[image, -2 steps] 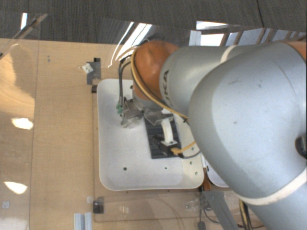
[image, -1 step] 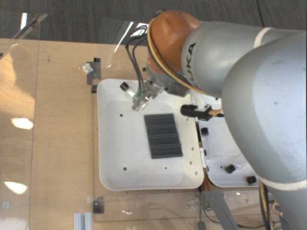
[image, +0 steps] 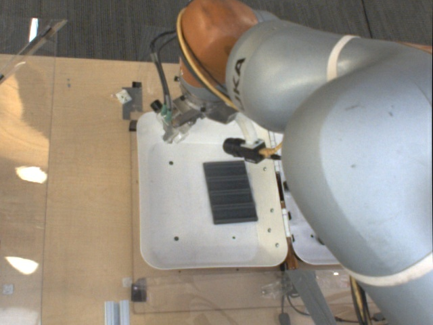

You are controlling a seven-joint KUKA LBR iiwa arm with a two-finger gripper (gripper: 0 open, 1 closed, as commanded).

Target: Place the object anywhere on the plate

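The plate is a dark grey ribbed rectangle lying flat near the middle of the left white bin. My gripper hangs over the bin's far left corner, up and to the left of the plate and well apart from it. A small green bit shows at the gripper's tip; it is too small to tell what it is or whether it is held. The arm's orange band and grey body cover the far edge of the bin.
The big grey arm hides most of the right bin. A black cable plug hangs off the arm just beyond the plate's far right corner. Small black brackets sit on the wooden bench at the far left and near left.
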